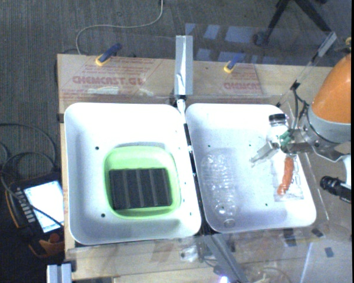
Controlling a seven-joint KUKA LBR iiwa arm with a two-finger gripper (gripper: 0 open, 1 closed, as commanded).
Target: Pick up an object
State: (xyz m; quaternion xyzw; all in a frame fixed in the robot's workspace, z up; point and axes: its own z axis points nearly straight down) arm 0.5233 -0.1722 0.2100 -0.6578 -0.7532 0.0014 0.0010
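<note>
Over on the far left we saw a tablet [43, 203] lying on the floor with black cables looping round it. Moving onto the counter [115, 78], there were two blue-and-yellow clamps, one [107, 54] at the back left and another [234, 62] further right, with a metal post [182, 69] standing between them. In the left bin [82, 128] sat a green tray [143, 182] with a dark ribbed insert, near the front of that bin. Across the divide, in the right bin [236, 117], a clear plastic bottle [220, 181] lay lengthwise, hard to make out against the white. Further right, the hand [270, 150] hovered over the bin's back right part, and we could not tell how its fingers stood. Just beside it, towards the right wall, lay an orange object in a clear wrapper [287, 177], and nothing showed between the fingers. Above it loomed the arm's orange band [336, 93].
</note>
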